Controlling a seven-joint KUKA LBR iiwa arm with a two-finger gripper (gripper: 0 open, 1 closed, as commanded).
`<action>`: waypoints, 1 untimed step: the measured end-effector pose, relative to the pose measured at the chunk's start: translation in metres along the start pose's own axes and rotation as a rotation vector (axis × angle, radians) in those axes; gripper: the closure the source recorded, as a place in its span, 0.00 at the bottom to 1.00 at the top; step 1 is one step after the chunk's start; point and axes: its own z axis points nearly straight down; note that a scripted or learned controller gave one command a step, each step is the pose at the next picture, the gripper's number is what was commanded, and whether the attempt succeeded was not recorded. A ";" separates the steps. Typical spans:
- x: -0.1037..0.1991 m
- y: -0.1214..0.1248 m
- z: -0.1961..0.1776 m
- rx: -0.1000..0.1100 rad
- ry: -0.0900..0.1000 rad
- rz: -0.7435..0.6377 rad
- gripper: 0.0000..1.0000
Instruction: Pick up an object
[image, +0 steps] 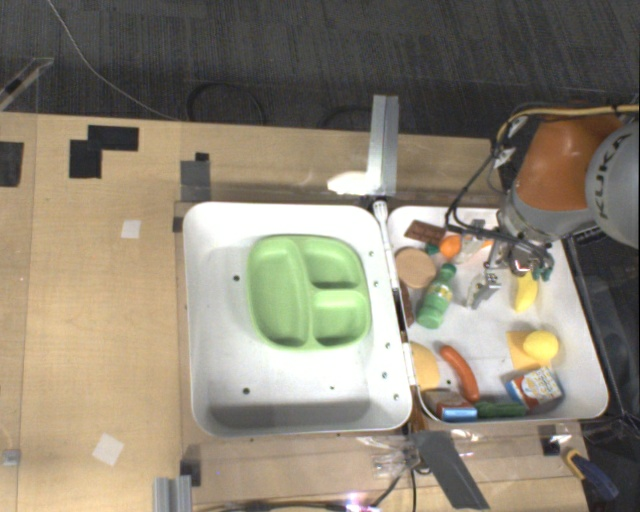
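arm (570, 165) reaches in over right bin (590, 385); gripper (487, 290) hangs low near green bottle (436, 298) and banana (525, 290) | finger state: cannot tell | sausage (461, 368), lemon (541, 346) nearer front | left bin (210, 320) holds green tray (305, 290) | bins on tabletop (90, 330)

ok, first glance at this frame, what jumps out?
The green divided tray lying alone in the left bin. Then the right bin, crowded with small items: a green bottle, a red sausage, a yellow lemon. The gripper hangs over that bin's upper middle, beside the bottle.
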 end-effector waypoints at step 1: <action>0.014 0.050 -0.001 0.005 -0.025 -0.077 0.00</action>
